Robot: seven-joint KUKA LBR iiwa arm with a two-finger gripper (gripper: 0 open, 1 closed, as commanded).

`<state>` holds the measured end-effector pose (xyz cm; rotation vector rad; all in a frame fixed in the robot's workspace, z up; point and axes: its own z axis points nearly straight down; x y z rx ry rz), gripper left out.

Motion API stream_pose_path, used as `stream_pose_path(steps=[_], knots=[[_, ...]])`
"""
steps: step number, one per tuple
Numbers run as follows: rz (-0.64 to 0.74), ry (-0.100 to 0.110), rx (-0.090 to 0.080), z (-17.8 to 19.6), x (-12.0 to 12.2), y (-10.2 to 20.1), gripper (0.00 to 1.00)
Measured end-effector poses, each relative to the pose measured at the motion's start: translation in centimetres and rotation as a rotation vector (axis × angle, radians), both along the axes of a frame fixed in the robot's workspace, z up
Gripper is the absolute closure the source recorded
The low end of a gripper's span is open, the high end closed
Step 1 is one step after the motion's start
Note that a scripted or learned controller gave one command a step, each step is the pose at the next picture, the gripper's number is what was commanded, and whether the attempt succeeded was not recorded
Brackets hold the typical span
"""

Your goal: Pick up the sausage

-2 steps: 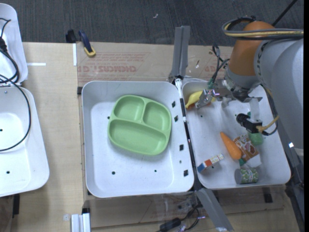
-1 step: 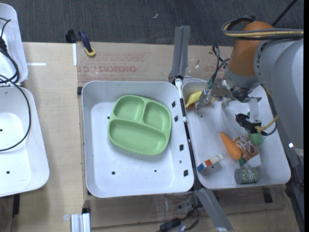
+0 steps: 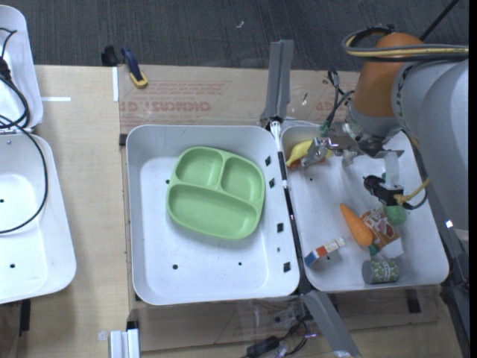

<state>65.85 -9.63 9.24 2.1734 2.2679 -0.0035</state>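
Observation:
My gripper [image 3: 319, 152] reaches down into the far left corner of the right bin [image 3: 417, 274], under the grey wrist and orange band. It hangs right beside a yellow banana-like piece [image 3: 298, 151] that lies against the bin's left wall. A reddish-brown item [image 3: 380, 228] lies further forward in that bin, next to an orange carrot [image 3: 356, 224]; I cannot tell whether it is the sausage. The arm hides part of the bin's far side.
The left bin [image 3: 149, 259] holds a green three-part plate [image 3: 216, 192]. In the right bin lie a small coloured block [image 3: 326, 251], a green-labelled can [image 3: 381, 270] and a green piece [image 3: 396, 215]. A metal divider post [image 3: 279, 80] stands between the bins.

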Motion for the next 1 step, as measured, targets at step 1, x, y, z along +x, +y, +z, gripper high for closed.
stream_pose_path(steps=[1], knots=[[0.000,0.000,0.000,0.00,0.00,0.00,0.00]])
